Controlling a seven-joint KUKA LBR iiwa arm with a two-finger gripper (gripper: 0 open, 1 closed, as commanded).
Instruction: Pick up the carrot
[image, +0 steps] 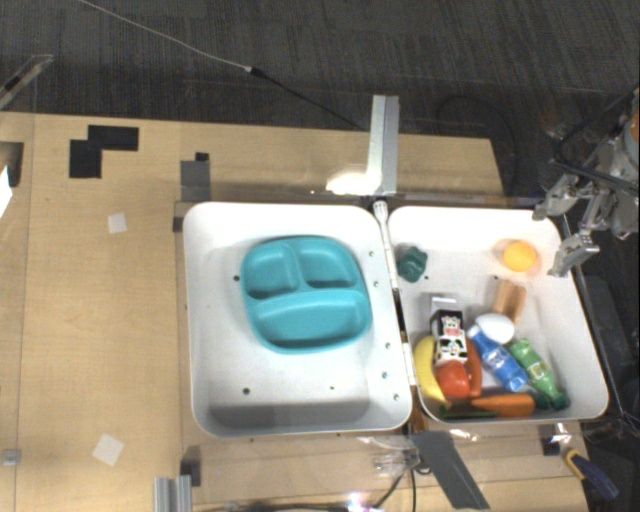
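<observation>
- The carrot (497, 405) is long, thin and orange. It lies flat at the near edge of the right bin (590, 345), under a red tomato (453, 379) and a green bottle (536, 370).
- My fingers (578, 225) are spread apart, holding nothing, by the bin's far right corner, well away from the carrot.

Two shallow white bins (200, 330): one teal divided plastic tray (303, 291) in the left; one orange carrot (497, 405), two plastic bottles in the right
</observation>
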